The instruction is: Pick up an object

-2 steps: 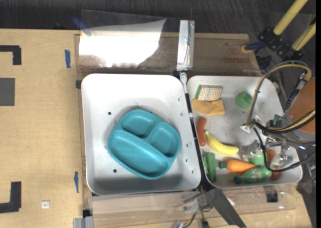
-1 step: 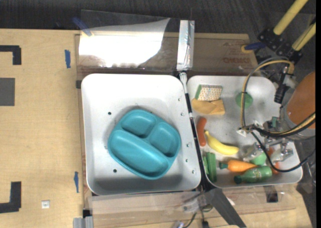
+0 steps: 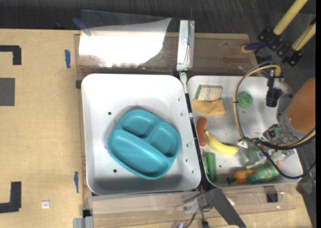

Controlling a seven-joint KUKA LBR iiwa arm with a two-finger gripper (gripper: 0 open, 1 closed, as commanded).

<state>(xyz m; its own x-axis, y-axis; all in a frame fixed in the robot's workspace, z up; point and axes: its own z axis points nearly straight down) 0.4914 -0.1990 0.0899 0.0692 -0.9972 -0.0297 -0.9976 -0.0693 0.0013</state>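
Right bin point(image 3: 220, 80) corner clutter obscures the hand point(image 3: 258, 154)

Yellow banana point(image 3: 222, 146) lies flat among toy foods in right bin point(image 3: 226, 82)

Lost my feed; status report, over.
Gripper low in right bin, fingers unclear. Banana loose beside it. Cables crowd the spot.

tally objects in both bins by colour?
Teal: 1, divided plate
Yellow: 2, banana, sponge block
Green: 3, cucumber, bottle, round piece
Orange/red: 2, carrot, small orange piece
Total: 8
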